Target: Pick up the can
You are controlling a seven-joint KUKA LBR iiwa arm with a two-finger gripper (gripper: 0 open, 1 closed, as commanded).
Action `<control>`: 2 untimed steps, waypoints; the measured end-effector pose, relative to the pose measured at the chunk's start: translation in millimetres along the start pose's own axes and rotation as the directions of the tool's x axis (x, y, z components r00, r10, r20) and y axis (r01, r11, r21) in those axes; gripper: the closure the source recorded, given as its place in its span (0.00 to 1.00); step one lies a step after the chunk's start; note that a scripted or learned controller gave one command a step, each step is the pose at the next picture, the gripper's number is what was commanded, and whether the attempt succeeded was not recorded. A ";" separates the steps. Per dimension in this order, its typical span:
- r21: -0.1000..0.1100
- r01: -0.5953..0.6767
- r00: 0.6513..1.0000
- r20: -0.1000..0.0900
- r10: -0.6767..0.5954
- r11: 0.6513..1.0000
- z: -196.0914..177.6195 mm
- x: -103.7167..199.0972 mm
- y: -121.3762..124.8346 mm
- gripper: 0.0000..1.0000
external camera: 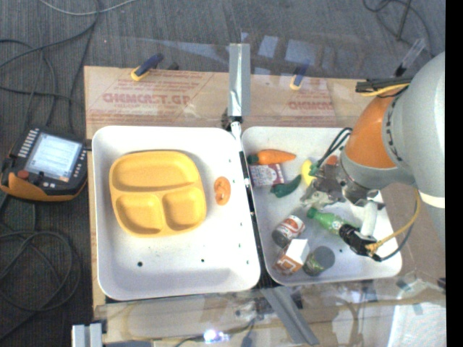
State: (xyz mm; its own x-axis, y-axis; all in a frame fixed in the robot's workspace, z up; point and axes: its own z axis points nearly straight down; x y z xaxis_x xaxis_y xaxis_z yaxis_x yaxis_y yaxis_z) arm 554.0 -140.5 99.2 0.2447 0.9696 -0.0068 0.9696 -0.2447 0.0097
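We see the can [288, 230] lying in the right bin [376, 270], just below-left of the pincer [323, 188]; we cannot tell the pincer's state from this angle.

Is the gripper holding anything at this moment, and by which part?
Cannot be told. The gripper sits low in the right bin; the can lies apart from it, ungrasped.

Bulky grey arm [432, 132], orange band [367, 139] above the wrist, black and yellow cables [396, 231] trailing beside it
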 end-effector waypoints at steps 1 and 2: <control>0.013 -0.147 0.989 0.001 0.147 0.989 -91.0 -72.0 32.2 1.00; 0.014 -0.145 0.989 0.000 0.145 0.989 -90.5 -70.6 32.2 0.00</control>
State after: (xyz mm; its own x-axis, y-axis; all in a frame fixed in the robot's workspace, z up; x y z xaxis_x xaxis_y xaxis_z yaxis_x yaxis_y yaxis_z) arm 567.2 -216.0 190.6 0.3827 0.9239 -0.0057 0.9239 -0.3827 -0.0038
